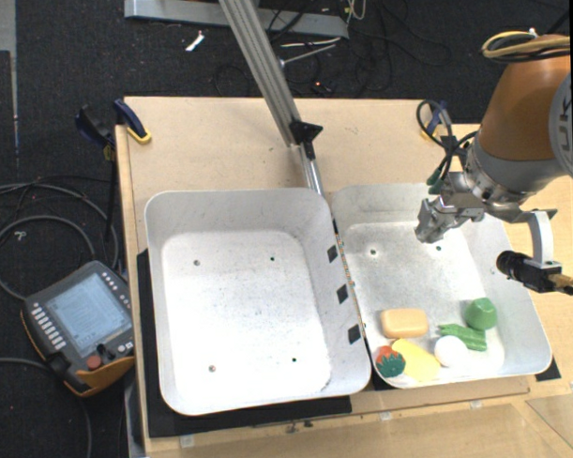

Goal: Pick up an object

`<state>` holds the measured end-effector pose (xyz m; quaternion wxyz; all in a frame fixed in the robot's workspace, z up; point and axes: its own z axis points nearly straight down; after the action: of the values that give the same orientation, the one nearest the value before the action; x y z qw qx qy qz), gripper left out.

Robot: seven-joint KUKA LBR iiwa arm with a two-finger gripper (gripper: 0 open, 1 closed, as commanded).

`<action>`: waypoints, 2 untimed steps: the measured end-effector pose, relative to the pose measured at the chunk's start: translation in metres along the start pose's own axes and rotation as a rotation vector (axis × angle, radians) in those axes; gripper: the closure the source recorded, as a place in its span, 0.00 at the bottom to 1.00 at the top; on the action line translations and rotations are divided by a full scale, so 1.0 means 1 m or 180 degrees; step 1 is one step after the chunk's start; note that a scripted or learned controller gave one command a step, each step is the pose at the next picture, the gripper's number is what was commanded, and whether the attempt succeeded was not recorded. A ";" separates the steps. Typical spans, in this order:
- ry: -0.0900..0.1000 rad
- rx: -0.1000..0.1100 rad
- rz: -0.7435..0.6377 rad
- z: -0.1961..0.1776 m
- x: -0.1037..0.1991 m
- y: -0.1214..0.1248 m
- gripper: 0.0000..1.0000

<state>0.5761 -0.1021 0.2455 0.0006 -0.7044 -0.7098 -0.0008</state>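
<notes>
Metal fingers [431, 230] over right bin [410, 266], spread unclear; rounded tan block [404, 323], glossy green lump [480, 313] below.

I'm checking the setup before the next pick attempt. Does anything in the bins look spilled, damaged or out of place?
Nothing stands out. The toy items are bunched in the near corner of the right bin, all inside its rim. The gripper hovers over bare bin floor, away from them.

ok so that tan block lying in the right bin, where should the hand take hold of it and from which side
Grip the tan block across its short width, at the middle of its long sides, coming straight down from above. It lies flat with its long axis roughly left to right, and both long sides look free, though the yellow piece and red-green toy sit just below it. The hand is well above it in the view.
</notes>
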 end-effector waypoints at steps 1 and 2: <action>-0.0001 0.0007 0.0001 0.005 0.043 -0.007 1.00; -0.0001 0.0006 -0.0002 0.014 0.100 -0.005 1.00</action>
<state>0.5702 -0.0022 0.2319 0.0011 -0.7042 -0.7100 0.0000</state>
